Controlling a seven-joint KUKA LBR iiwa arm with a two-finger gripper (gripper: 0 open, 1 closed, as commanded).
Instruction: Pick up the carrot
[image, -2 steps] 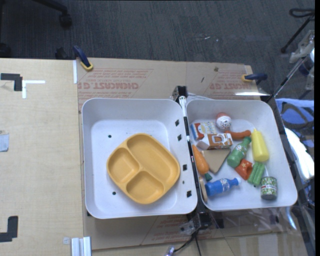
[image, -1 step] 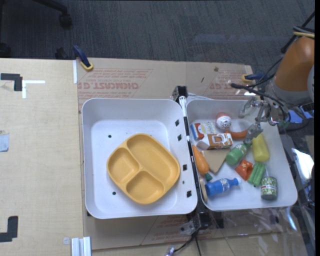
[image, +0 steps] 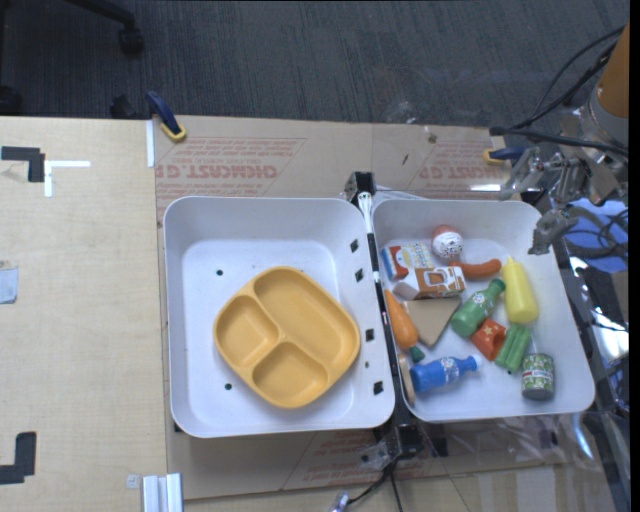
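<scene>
The carrot (image: 401, 321) is a small orange cone lying along the left wall of the right bin (image: 570, 400), partly tucked under a tan wedge (image: 431, 319) and a milk carton (image: 424, 272). My gripper (image: 546, 214) hangs over the bin's far right corner, well to the right of the carrot and apart from it. Nothing shows in its grasp.
The right bin also holds a white and red ball (image: 447, 242), a sausage (image: 481, 268), a yellow bottle (image: 518, 291), a green bottle (image: 476, 309), a blue bottle (image: 445, 373) and a can (image: 537, 377). A yellow divided plate (image: 287, 336) lies in the left bin (image: 190, 300).
</scene>
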